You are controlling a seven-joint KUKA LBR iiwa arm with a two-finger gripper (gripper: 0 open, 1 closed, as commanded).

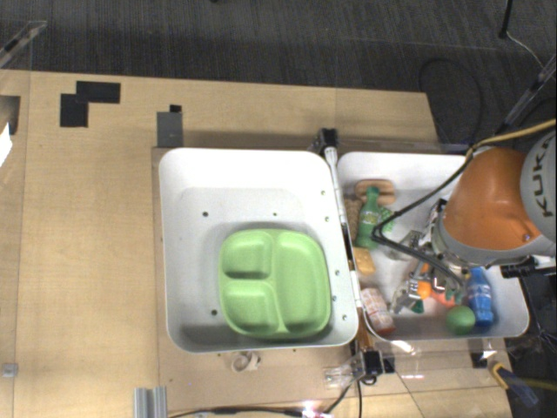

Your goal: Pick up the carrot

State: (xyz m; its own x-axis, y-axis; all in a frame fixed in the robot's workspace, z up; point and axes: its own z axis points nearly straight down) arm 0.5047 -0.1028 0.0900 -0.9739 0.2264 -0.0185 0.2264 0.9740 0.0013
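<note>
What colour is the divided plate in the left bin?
Light green. The plate shows best in the camera view, lying in the left bin.

Arm marking: the letters "KU" in dark print, running sideways on the grey casing of the arm [541,181], above the orange band [492,203] and up and to the right of the gripper [418,286]; the rest of the word is cut off at the picture's edge.
Green bottle [372,212]: has a label, up and to the left of the gripper, too small to read.
Blue bottle [479,296]: just right of the gripper, any print on it too blurred to read.
Can [376,310]: lying below and left of the gripper; its wrapper is patterned, but no words can be made out.
</note>
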